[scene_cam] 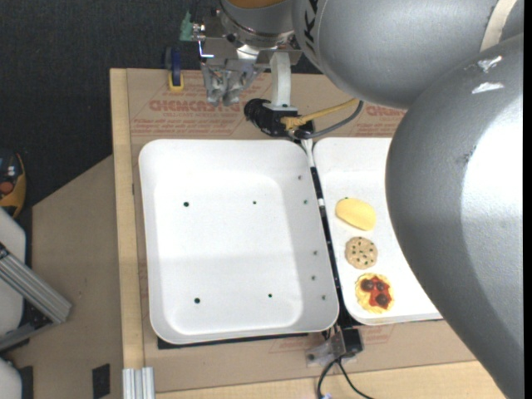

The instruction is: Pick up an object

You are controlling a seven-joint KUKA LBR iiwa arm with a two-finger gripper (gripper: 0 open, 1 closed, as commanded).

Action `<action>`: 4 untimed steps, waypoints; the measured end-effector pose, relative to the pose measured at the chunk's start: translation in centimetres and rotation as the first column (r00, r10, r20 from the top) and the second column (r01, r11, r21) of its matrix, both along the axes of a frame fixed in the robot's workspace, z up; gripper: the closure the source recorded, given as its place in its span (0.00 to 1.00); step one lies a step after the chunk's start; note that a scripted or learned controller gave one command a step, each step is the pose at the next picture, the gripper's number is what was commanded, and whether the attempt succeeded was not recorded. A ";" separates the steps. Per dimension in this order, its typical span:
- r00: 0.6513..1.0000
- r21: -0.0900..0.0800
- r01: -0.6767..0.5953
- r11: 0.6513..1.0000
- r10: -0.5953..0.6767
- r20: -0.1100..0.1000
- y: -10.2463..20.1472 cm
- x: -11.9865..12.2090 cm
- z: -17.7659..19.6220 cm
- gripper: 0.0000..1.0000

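Observation:
Three small food items lie in a column along the left side of the right bin [366, 152]: a yellow lemon-shaped piece [356, 214], a round chocolate-chip cookie [361, 252] below it, and a yellow tart with red topping [374, 292] nearest the front. My gripper [224, 88] hangs high at the back of the bench, over the brown board beyond the far rim of the left bin [148, 223]. It is well away from all three items. Nothing shows in it. The big grey arm covers most of the right bin.
The left bin shows a white floor with small dark dots. A blue and yellow clamp [174, 66] sits at the board's back left corner. Cables run along the divider between the bins and out at the front edge [337, 347].

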State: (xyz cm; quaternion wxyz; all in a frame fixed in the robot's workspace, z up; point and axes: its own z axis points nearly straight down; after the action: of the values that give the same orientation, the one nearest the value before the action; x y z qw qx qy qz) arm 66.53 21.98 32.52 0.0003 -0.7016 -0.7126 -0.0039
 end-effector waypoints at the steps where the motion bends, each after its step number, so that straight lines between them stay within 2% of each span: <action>1: 1.000 -0.003 0.012 1.000 -0.012 0.002 0.6 0.1 3.8 1.00; 2: 1.000 -0.003 0.013 1.000 -0.012 0.004 0.5 0.1 10.5 1.00; 3: 1.000 -0.010 0.017 1.000 -0.018 -0.018 0.4 -1.4 -1.2 1.00; 4: 1.000 -0.003 0.013 1.000 -0.013 0.004 0.5 -0.6 7.0 1.00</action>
State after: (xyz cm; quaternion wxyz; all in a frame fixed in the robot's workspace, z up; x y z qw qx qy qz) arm 65.91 22.50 39.51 -0.0021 -0.7063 -0.7079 -0.0043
